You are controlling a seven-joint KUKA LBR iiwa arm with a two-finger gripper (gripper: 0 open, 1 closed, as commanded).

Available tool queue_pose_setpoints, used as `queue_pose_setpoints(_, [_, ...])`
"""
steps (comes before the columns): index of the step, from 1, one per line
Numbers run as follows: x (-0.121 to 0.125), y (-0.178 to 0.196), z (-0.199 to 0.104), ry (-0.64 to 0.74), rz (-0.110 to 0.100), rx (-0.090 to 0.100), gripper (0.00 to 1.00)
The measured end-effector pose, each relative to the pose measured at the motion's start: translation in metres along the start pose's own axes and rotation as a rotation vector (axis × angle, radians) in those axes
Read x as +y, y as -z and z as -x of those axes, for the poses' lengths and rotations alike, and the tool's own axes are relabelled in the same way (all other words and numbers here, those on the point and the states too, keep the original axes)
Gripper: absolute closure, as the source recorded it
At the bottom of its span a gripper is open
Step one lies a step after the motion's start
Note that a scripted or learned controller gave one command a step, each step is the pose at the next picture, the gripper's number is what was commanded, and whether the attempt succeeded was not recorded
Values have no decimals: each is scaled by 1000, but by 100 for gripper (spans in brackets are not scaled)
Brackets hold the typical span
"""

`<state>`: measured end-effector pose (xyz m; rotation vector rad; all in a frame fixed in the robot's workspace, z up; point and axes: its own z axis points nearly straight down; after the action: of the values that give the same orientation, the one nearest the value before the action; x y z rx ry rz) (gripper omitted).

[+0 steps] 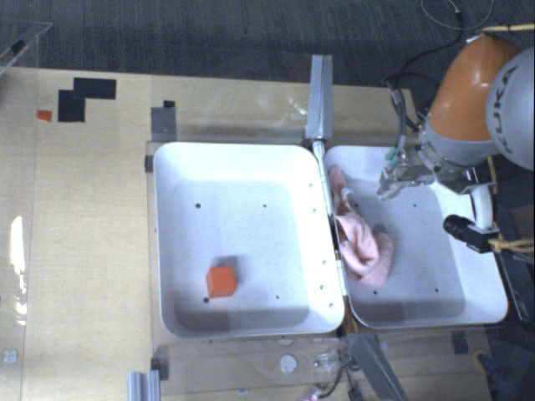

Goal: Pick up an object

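The arm enters from three o'clock and carries its end effector point(399, 176) over the upper part of the right bin point(451, 307), at about one o'clock of that bin's floor; from this slanted overhead angle I cannot tell whether it is open or closed, and nothing is seen gripped in it. The nearest candidate for picking is the pink cloth point(361, 242), which lies crumpled along the right bin's nine o'clock wall, pressed against the divider between the bins, probably because soft fabric slumps and settles where a wall stops it. It sits at roughly seven o'clock from the end effector, near but apart from it. The other candidate, an orange block point(221, 281), rests flat on the floor of the left bin point(251, 161) toward its seven o'clock corner, well apart from the arm. Both bins sit side by side on the counter point(84, 249) so the arm can reach either. Judging by the pose, the arm is positioned above its bin to descend, and the cloth seems the likelier target; its closeness to the wall could crowd a grasp
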<state>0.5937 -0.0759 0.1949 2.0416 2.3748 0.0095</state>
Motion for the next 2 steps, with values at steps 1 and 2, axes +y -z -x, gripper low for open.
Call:
queue_pose_setpoints(1, [-12, -11, -4, 416, -7, 5, 100])
queue_pose_setpoints(2, [-12, -11, -4, 415, -7, 4, 0])
